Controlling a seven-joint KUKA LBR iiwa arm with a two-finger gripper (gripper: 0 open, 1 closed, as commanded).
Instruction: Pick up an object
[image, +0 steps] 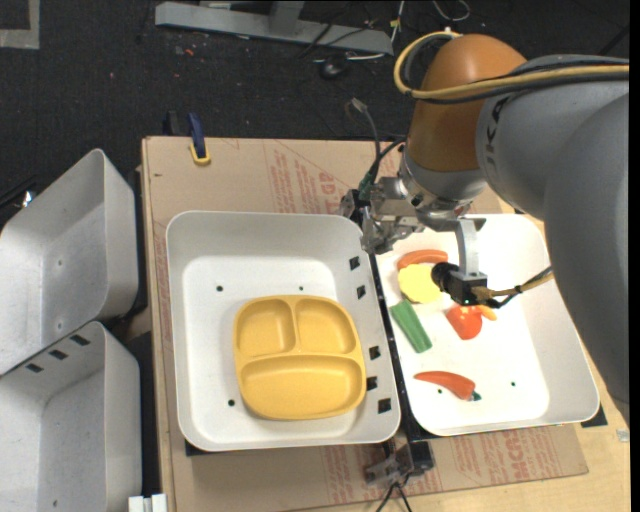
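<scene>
1. The right bin (530, 350) holds five small toy foods, all loose on its white floor in the half nearer the left bin.
2. A red chili pepper (445, 382) with a dark green stem lies nearest the front, apart from the others.
3. A green block (410, 326), long and flat, lies slantwise close to the shared wall.
4. A yellow round piece (420, 285) sits just behind the green block. An orange-red curved strip (424, 258) lies against its far edge.
5. A red-orange piece (465, 320), stubby and hard to name, lies to the right of the green block.
6. Count: one of each, five in all.
7. The gripper (385, 228) is at the far left corner of the right bin, by the wall between the bins, near the curved strip. Whether the claw is open or closed cannot be told, and nothing is seen gripped in it.
8. The left bin (200, 300) holds one yellow tray (298, 358) with three compartments, lying flat.
9. Two bins stand side by side on the bench (260, 170).
</scene>
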